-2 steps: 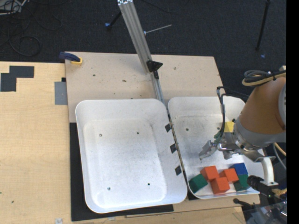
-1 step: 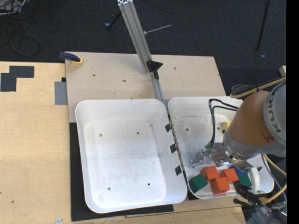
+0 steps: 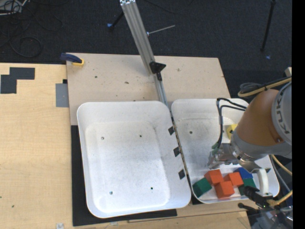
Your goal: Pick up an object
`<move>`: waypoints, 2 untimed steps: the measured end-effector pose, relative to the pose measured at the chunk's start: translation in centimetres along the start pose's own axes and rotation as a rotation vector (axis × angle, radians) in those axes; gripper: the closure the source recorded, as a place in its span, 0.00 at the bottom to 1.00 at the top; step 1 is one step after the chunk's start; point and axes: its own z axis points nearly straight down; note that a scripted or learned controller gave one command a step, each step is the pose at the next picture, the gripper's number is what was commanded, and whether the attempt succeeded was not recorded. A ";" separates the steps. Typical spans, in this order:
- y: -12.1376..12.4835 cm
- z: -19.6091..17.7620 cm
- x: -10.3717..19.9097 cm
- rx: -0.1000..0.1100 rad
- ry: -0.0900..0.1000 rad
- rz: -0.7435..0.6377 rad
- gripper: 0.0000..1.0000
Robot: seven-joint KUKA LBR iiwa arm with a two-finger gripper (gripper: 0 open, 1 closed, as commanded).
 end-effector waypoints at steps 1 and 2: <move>0.5 -4.4 0.6 -0.007 -0.001 -0.012 1.00; 1.4 -10.2 0.2 -0.008 -0.002 -0.011 1.00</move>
